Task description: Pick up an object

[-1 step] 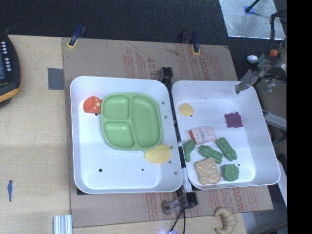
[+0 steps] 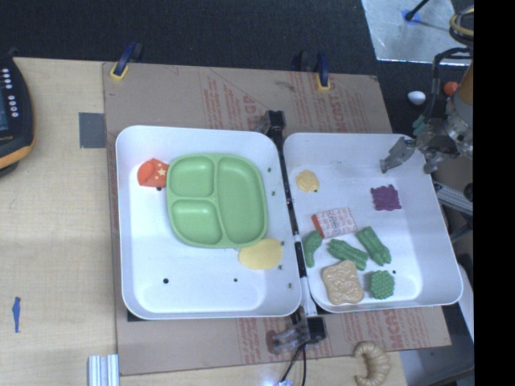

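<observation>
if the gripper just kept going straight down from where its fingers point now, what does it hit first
Probably bare floor of the right bin, near its upper right corner. The gripper hangs above and right of the purple piece, which looks off that line, though depth is hard to judge.

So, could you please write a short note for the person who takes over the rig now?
Gripper: open, holding nothing, above the top right corner of the right bin.
Right bin: purple piece, yellow piece, red and white packet, green vegetables, toast.
Left bin: green divided plate, red piece, yellow piece.
Done: nothing picked.
Left: lower onto one object, the purple piece is nearest, and lift.
</observation>
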`<state>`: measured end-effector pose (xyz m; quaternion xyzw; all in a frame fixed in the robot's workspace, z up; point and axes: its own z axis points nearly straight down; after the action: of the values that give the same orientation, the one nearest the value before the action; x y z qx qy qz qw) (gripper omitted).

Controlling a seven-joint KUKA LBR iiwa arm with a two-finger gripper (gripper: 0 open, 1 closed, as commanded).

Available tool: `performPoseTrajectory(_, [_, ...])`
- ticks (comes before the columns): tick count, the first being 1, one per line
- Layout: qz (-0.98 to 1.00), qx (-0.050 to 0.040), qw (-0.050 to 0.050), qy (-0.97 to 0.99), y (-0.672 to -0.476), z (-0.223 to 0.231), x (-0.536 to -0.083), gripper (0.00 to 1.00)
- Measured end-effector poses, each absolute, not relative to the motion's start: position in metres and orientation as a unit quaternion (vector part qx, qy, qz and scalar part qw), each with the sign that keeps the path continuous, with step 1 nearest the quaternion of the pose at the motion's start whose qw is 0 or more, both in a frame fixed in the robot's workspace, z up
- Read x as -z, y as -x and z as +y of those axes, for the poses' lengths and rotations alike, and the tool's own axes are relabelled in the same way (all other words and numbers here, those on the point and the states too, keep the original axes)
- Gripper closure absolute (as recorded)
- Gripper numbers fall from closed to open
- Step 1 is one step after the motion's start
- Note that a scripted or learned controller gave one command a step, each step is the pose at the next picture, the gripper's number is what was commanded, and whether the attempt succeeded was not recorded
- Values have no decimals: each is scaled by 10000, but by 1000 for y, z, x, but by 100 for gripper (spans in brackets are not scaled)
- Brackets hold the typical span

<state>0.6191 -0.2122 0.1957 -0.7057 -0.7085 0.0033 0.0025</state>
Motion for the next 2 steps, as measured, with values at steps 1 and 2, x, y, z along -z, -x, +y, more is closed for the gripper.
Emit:
performPoseTrajectory(1, [-7089, -39, 54, 7053, -596, -211, -85, 0])
performPoseTrajectory(2, [-7091, 5, -9, 7051, -643, -212, -93, 0])
